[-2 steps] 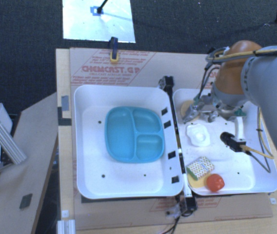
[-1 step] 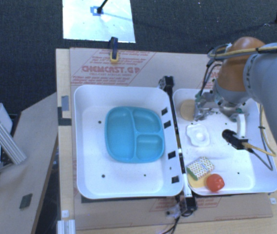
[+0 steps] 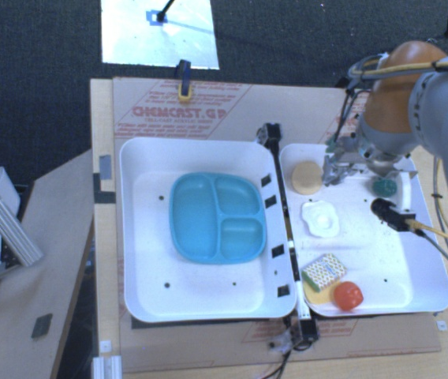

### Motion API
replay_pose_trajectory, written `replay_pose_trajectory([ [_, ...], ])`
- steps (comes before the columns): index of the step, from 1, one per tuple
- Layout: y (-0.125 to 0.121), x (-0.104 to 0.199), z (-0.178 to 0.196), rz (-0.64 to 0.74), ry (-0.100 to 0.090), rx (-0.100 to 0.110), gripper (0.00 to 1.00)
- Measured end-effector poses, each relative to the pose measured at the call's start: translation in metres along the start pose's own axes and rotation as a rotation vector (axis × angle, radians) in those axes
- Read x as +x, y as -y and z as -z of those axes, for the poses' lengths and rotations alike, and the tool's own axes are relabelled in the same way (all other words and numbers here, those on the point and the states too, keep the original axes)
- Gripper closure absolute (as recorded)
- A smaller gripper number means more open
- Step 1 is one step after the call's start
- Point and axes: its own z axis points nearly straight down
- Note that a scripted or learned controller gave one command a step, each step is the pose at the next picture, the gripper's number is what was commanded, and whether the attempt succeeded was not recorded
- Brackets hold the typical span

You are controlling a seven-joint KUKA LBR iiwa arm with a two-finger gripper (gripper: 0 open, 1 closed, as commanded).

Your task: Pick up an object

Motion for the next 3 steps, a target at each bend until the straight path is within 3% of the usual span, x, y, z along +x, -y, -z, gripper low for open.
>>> replay_pose_trajectory([
  [1,0.001,0.008,0.049,0.006,0.000,-0.001,1.00],
  [2,0.000,0.008,0.073,0.007,0.000,0.002,1.00],
  [3,-0.002,0.070,0.070,0.012,-0.002,0.004,1.00],
])
